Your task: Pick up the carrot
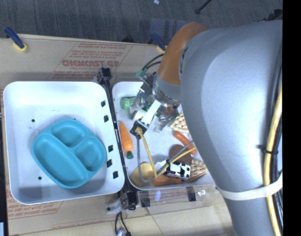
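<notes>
Two shallow white bins sat side by side on a cardboard-covered tabletop point(67, 58), seen from above at a slant. The left bin point(22, 102) held a blue divided plate point(68, 152) with three compartments. The right bin point(122, 90) was crowded. The carrot point(125, 137), orange and slim, lay lengthwise along that bin's left wall, just beside the divider between the bins. A small green object point(126, 103) rested near the bin's upper left corner. Toward the near end lay a wooden spoon point(144, 167), its handle running up toward my wrist, with a small black-and-white toy point(179, 170) and some brown and tan pieces I could not identify beside it.

My arm point(229, 112), grey with an orange band point(177, 50), reached in from the right and covered much of the right bin. My claw point(149, 113) pointed down and to the left over the bin's upper middle, to the right of the carrot and apart from it. I could not tell how far it was spread, and nothing showed in its grip.
</notes>
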`<state>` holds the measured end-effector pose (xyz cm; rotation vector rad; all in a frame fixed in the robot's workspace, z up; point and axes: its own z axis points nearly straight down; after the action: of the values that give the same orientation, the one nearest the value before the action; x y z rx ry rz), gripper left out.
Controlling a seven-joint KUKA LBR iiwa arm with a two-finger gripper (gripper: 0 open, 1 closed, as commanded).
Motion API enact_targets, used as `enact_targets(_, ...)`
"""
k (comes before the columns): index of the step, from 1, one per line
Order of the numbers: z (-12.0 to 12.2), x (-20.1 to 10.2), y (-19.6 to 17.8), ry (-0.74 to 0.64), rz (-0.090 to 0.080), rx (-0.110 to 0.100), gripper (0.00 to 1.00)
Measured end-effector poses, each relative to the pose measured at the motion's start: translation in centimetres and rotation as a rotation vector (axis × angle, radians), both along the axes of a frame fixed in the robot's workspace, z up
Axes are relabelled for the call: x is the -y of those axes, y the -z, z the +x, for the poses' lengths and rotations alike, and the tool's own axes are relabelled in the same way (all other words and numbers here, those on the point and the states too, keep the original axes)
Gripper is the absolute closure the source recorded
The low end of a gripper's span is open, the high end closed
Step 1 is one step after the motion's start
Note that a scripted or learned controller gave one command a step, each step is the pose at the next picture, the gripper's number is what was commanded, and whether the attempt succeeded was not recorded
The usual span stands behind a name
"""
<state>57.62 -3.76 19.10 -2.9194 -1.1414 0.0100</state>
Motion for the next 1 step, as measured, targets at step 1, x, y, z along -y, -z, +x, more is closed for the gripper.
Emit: enact_targets(1,-1.99,6.29,7.07,0.036,-0.003,-0.009,0.0)
